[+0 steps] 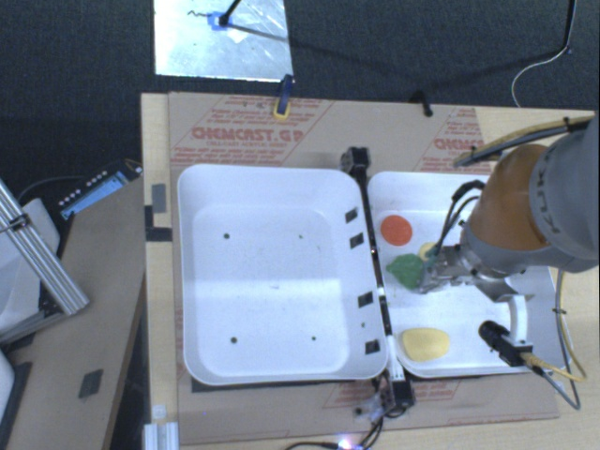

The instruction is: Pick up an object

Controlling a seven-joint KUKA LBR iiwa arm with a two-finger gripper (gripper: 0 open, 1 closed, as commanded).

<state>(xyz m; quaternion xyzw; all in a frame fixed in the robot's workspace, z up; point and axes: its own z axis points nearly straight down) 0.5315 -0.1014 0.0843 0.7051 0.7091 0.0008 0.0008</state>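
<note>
The right bin (pixel 412 187) holds an orange-red disc (pixel 396 230), a green leafy object (pixel 406 269) and a pale yellow oval object (pixel 426 344). A small yellowish piece (pixel 427 249) peeks out just above the wrist. My gripper (pixel 429 278) reaches in from the right, low over the bin, with its tip right beside the green object's right edge. The arm's grey and orange body (pixel 516 214) covers the bin's right part.
The left bin (pixel 272 270) lies beside the right one, with a black hinged divider (pixel 370 261) between them. A brown cardboard sheet (pixel 309 129) sits under both. A shiny metal plate (pixel 220 26) lies at the back.
</note>
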